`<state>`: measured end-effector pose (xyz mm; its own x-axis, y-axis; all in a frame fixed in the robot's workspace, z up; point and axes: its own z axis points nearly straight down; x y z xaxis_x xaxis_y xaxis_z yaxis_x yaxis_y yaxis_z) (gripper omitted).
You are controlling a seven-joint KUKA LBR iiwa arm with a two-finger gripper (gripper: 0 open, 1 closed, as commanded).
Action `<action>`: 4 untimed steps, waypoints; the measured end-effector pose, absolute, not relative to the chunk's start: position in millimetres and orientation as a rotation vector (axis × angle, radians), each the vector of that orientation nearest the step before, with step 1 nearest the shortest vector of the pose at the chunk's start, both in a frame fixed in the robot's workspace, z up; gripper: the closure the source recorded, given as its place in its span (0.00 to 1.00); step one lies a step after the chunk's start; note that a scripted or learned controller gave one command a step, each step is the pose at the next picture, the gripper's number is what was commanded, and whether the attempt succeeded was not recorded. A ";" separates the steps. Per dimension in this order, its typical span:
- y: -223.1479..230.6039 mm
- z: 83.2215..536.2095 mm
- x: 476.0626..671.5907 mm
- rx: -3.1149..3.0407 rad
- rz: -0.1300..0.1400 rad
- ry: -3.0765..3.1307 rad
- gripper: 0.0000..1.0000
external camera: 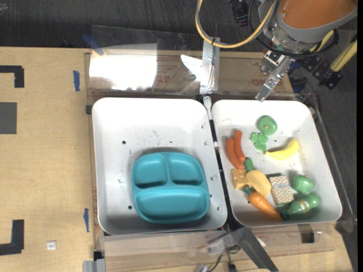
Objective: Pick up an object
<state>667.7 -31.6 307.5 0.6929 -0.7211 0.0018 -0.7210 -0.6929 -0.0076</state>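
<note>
Right bin point(326, 152), gripper point(266, 89) poised above far rim

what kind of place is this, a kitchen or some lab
Most likely a robotics lab bench, not a kitchen. Two white bins sit taped into a cardboard surface, the food looks like plastic toys, and a cabled robot arm with its gripper hangs over the right bin.

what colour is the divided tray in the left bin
Teal blue. The divided tray shows plainly in the camera view, lying in the left bin.
</note>
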 end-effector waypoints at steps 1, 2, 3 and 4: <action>-27.7 236.6 628.6 -2.910 0.011 1.176 1.00; -15.6 286.5 656.0 -2.905 -0.006 1.182 1.00; -52.0 300.3 667.4 -2.971 -0.004 1.005 1.00; -20.8 240.9 653.9 -3.028 0.011 0.823 1.00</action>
